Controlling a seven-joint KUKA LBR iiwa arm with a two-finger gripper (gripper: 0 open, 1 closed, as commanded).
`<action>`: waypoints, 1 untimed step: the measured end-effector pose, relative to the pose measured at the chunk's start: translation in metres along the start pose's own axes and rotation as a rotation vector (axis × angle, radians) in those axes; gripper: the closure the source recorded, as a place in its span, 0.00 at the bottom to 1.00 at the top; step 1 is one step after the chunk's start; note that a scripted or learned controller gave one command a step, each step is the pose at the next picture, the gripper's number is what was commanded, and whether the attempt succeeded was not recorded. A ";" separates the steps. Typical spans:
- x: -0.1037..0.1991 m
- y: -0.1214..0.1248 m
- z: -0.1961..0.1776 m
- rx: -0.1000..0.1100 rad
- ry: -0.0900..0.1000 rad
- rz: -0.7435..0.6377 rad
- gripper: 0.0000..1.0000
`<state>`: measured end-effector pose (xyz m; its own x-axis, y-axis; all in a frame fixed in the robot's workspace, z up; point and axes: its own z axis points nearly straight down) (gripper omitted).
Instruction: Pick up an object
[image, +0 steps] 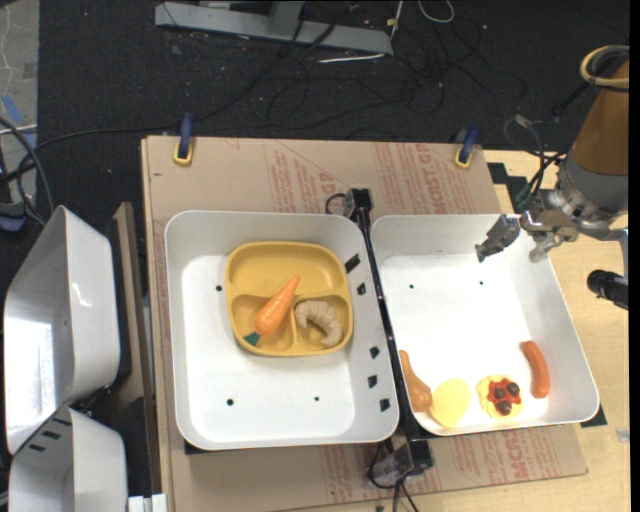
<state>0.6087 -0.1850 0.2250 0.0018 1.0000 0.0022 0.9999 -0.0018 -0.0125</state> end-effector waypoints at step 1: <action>0.001 0.003 -0.008 -0.012 -0.003 -0.003 0.00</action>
<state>0.6115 -0.1844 0.2326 -0.0012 1.0000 -0.0003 1.0000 0.0012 -0.0001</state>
